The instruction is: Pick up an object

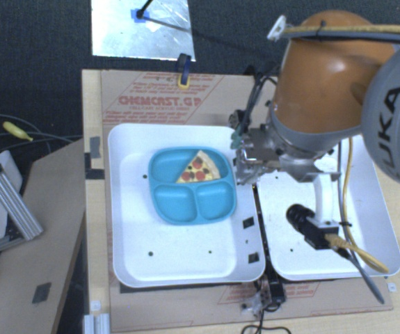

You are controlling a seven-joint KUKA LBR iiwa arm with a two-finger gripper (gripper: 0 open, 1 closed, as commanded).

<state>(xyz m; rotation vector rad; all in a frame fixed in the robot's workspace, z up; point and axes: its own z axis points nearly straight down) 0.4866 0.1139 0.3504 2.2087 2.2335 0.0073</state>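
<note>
End effector (245, 160) hangs over the right edge of the left bin (137, 256), close to where it meets the right bin (377, 221). Whether it is released or clenched cannot be told from this angle. Just beside it to the left lies a blue divided plate (179, 204), with a pizza slice (201, 167) in its upper compartment. Both bins rest on a lettered cardboard sheet (158, 96) on the desk (53, 186).

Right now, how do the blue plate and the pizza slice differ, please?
The blue plate is large, rounded, divided; the pizza slice is small, triangular, yellow with red spots. The plate holds the slice in its far compartment. Both sit in one white bin.
</note>
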